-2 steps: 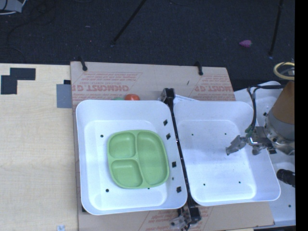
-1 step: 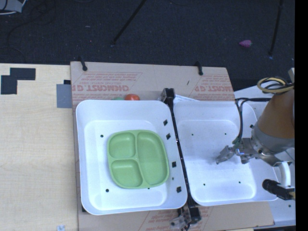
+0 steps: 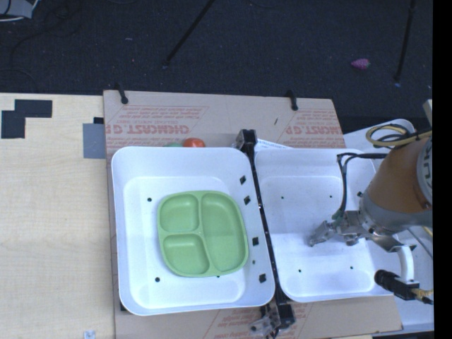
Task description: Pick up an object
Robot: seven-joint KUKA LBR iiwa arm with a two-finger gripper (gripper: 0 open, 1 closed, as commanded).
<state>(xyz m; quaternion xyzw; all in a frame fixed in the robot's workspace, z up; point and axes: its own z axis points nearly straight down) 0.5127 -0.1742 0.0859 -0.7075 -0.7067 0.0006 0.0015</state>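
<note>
The green plastic plate with three parts [image 3: 203, 233] sits in the left white bin [image 3: 134, 182]. The claw [image 3: 319, 236] hangs low in the right white bin [image 3: 296, 168]; it holds nothing.

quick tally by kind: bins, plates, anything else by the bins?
White bins: 2, left and right
Green divided plates: 1, in the left bin
Small orange-red things: 1, behind the left bin's far rim; too hidden to identify
Total: 4
</note>
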